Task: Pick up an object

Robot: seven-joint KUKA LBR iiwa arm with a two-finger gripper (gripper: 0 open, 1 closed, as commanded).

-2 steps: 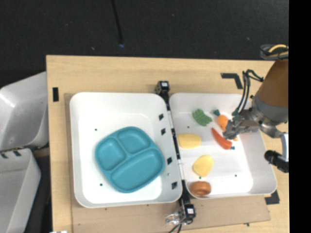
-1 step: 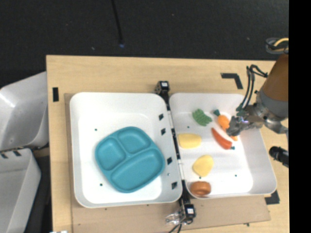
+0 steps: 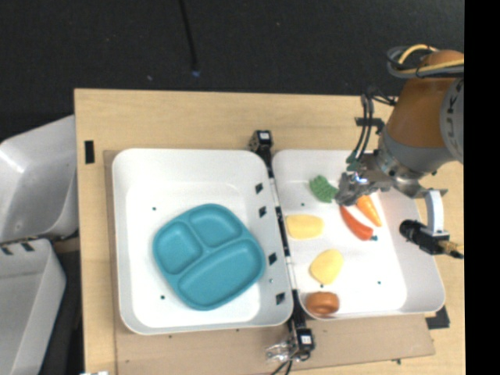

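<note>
The hand (image 3: 351,187) is seen low beside the orange carrot (image 3: 369,209); its state cannot be told. The carrot is judged light, stiff, slippery, best gripped mid-body.

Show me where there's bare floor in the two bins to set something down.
Left bin: bare strips run along the far wall and left wall around the blue divided plate. Right bin: its near right corner is bare, beyond the yellow piece and brown piece. It is crowded at the far side, where the tool sits by the green piece and orange carrot.
</note>
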